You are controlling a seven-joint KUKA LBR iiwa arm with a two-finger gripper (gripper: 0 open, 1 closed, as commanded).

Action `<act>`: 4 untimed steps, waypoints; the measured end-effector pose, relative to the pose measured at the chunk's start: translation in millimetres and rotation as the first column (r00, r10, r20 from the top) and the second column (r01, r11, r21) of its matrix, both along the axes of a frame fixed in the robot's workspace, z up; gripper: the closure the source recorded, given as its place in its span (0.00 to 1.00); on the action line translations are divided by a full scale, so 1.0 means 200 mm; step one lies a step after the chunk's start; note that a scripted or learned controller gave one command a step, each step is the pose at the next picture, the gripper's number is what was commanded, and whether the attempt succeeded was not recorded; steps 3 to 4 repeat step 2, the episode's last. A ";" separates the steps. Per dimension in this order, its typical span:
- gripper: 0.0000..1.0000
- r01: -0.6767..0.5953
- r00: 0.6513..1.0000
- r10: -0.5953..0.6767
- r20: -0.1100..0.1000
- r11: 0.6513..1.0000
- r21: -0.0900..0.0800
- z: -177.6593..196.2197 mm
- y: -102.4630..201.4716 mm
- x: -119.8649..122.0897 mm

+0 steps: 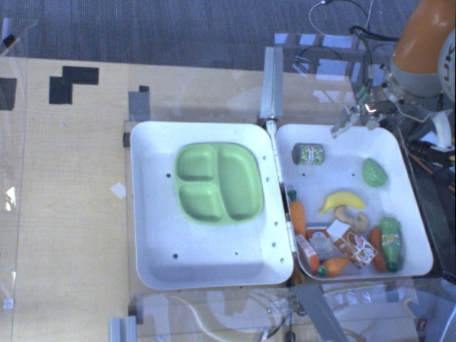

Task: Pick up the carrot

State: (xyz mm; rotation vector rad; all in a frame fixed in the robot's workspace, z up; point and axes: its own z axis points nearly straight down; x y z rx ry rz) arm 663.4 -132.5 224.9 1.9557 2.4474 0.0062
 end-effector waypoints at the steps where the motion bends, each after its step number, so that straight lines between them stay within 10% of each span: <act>1: 0.00 -0.419 0.908 0.419 -0.003 0.908 0.000 -0.40 0.21 0.04; 2: 0.00 -0.641 0.768 0.641 -0.004 0.768 -0.004 -0.65 -0.17 -0.23; 4: 0.00 -0.641 0.768 0.641 -0.004 0.768 -0.004 -0.65 -0.17 -0.23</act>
